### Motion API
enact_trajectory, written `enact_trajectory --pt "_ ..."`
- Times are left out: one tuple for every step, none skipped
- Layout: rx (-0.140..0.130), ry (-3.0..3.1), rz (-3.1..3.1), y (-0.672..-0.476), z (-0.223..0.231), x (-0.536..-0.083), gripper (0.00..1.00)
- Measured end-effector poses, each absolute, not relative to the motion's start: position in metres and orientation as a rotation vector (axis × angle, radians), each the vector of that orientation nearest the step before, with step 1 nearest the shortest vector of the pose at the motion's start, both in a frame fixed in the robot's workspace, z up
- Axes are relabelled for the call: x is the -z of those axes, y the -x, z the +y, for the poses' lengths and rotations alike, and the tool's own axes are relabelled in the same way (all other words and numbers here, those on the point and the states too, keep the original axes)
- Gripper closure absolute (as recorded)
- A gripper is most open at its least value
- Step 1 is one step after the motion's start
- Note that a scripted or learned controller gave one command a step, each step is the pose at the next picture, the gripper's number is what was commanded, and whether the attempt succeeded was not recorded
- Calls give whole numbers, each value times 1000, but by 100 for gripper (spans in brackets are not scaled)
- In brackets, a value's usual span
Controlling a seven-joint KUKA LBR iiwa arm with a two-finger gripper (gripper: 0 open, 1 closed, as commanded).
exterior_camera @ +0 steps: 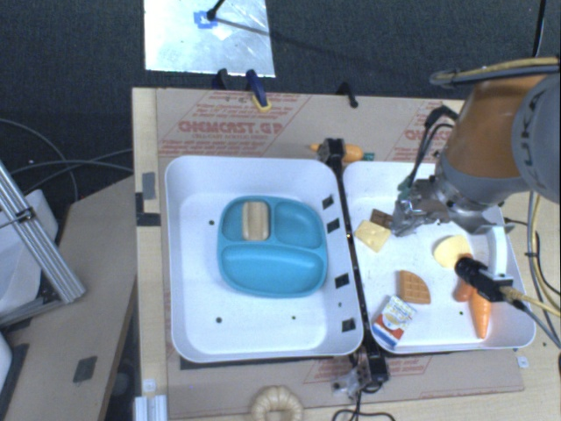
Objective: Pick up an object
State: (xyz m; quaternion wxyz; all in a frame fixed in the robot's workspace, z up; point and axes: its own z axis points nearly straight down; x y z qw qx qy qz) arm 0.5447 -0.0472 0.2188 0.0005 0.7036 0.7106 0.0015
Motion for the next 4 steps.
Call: enact_trajectory --pt "-3 -2212 2231 -544 -5 -219 100" --pt "-2 -2219 2223 -546 -14 -222 100" --pt "-3 -2216 2226 -553 -15 -228 100" --pt "0 -2216 2227 -552 -7 -214 100"
